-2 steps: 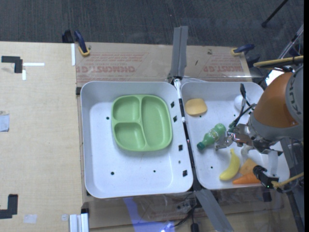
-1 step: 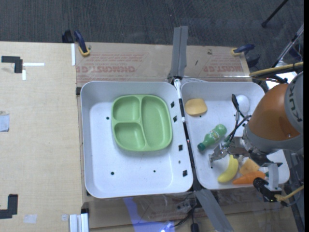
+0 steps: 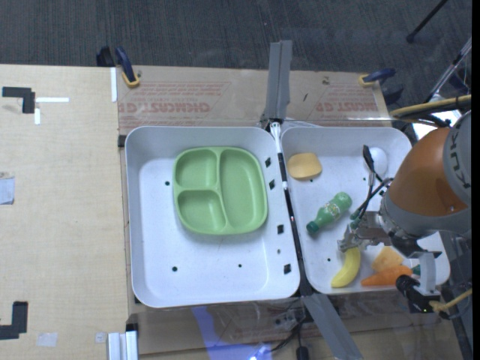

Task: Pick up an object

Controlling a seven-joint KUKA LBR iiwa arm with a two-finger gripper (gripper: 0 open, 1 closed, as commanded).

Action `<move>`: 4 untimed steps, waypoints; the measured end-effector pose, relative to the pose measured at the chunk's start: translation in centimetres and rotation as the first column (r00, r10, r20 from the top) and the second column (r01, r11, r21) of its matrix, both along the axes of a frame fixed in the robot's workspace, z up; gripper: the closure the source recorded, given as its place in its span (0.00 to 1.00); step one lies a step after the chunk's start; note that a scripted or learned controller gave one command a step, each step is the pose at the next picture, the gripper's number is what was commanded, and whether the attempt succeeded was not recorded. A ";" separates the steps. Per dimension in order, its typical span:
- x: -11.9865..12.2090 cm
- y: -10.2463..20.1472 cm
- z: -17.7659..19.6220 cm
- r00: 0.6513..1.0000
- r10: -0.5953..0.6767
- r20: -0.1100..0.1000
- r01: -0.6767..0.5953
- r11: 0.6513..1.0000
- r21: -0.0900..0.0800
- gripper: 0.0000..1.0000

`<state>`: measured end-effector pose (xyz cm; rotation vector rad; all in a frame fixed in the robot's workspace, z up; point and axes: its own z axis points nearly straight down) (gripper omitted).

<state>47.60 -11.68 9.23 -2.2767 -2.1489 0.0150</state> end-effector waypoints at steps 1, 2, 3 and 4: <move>3.2 6.2 9.8 0.970 -0.243 0.012 0.243 0.970 -0.003 1.00; 5.5 7.3 13.9 0.858 -0.514 0.011 0.514 0.858 -0.006 1.00; 3.0 11.6 18.0 0.944 -0.329 0.012 0.329 0.944 -0.005 1.00; 0.3 8.2 26.8 0.994 -0.110 0.013 0.110 0.994 -0.005 1.00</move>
